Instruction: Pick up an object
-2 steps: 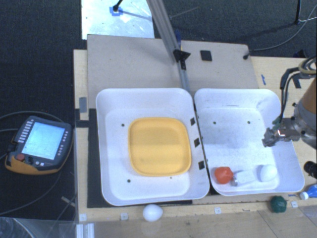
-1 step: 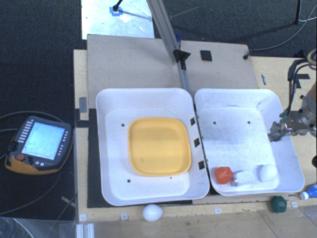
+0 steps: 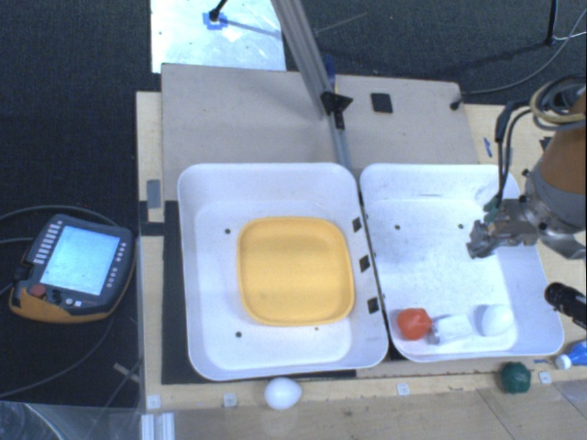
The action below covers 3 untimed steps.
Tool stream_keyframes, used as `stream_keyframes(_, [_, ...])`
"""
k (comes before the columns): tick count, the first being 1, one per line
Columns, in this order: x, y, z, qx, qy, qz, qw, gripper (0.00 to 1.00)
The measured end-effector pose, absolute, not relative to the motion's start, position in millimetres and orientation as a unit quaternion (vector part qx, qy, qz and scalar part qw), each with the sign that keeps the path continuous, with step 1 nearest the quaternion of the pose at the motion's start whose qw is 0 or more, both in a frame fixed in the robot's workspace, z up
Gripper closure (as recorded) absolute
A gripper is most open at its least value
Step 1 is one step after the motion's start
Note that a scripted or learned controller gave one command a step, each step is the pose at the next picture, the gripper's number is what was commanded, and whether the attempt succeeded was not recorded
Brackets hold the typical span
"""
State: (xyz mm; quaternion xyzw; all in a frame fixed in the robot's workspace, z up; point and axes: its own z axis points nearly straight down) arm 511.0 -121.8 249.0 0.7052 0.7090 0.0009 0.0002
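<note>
Right bin point(image 3: 431, 200): three objects lined along the near wall. Orange-red piece point(image 3: 413, 323) at left, small white-grey piece point(image 3: 448, 329) touching it, long axis roughly left-right, white rounded ball point(image 3: 495, 319) just beside. Gripper point(image 3: 483, 241) hangs over the bin's right side, well apart from the row; whether it is released or clenched cannot be told. Left bin point(image 3: 206, 200) carries a yellow square plate point(image 3: 296, 270). White egg point(image 3: 282, 393) and green ball point(image 3: 515, 377) lie outside the near rims. Far half of the right bin is open floor.
</note>
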Motion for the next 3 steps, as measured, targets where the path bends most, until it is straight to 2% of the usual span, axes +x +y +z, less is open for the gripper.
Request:
stream_keyframes(2, [495.8, -19, 237, 0.706, 0.709, 0.0004, 0.000, 1.00])
stream_keyframes(3, [497.6, 40, 227, 0.705, 0.709, 0.0004, 0.000, 1.00])
